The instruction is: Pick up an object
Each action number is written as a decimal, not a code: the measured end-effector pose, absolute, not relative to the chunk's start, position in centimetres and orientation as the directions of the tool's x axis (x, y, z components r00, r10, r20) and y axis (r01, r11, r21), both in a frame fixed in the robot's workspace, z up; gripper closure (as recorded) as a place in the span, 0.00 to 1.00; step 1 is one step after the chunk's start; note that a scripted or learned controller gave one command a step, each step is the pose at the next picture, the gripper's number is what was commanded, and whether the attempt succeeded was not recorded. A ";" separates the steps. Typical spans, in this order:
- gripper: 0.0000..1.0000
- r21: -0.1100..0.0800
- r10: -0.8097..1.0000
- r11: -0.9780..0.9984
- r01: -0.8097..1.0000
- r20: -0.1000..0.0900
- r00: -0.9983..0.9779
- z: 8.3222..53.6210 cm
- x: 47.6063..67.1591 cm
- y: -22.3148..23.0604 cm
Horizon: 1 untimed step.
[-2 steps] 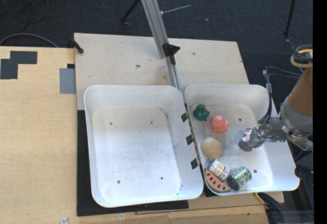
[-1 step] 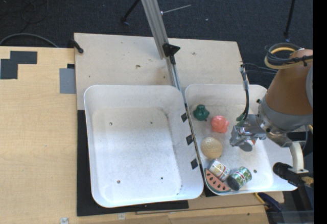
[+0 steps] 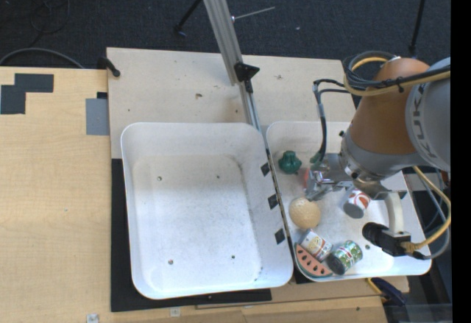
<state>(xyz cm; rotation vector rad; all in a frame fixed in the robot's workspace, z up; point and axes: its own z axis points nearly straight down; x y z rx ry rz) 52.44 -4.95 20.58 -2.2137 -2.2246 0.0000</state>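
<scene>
Meanwhile, at right of frame, the arm's gripper (image 3: 318, 183) hangs low in the right bin (image 3: 309, 130), just above a tan ball (image 3: 304, 211); how far its fingers are spread cannot be told. A green toy (image 3: 289, 162) lies up-left, a red-and-white can (image 3: 357, 203) to the right, and a watermelon slice (image 3: 310, 260) and green can (image 3: 346, 255) sit along the lower rim. The left bin (image 3: 140, 160) fills centre frame.

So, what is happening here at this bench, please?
A grey robot arm reaches from the right into the right bin. Its gripper is low, just above a tan ball. A green object, a red-and-white item, small cans and a watermelon-slice toy lie nearby. Nothing looks lifted yet.
</scene>
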 end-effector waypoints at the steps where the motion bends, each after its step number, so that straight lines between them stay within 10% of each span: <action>1: 1.00 -0.003 1.000 0.004 1.000 0.002 -0.004 20.6 52.6 0.1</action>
